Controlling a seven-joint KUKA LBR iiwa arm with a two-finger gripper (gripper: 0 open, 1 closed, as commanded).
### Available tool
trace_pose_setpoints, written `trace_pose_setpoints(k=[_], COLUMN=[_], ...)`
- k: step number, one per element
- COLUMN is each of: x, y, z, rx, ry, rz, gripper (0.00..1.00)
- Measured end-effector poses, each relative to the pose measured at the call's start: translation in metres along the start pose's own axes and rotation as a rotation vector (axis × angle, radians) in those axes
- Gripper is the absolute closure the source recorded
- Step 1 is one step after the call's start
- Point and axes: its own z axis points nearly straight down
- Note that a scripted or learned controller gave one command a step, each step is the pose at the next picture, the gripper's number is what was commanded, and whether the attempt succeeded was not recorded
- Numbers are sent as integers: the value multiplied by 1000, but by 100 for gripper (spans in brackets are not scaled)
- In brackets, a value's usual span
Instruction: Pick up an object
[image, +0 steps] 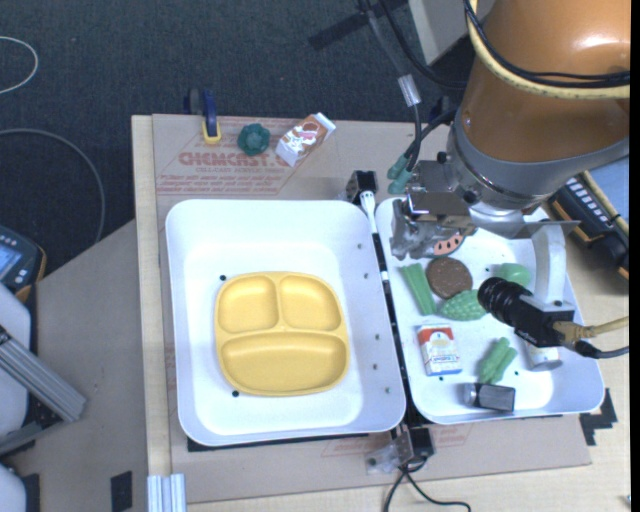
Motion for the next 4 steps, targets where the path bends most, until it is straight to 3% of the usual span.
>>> trace_pose_setpoints(k=[1,2,3,4], x=[13,66,64,65], y=[-3,0,0,0], z=[93,-23,-27,-37], rx=[19,-8,2,0], ry=[-2,6,1,2], rz=[4,-3,1,0], gripper=[100,100,100,100])
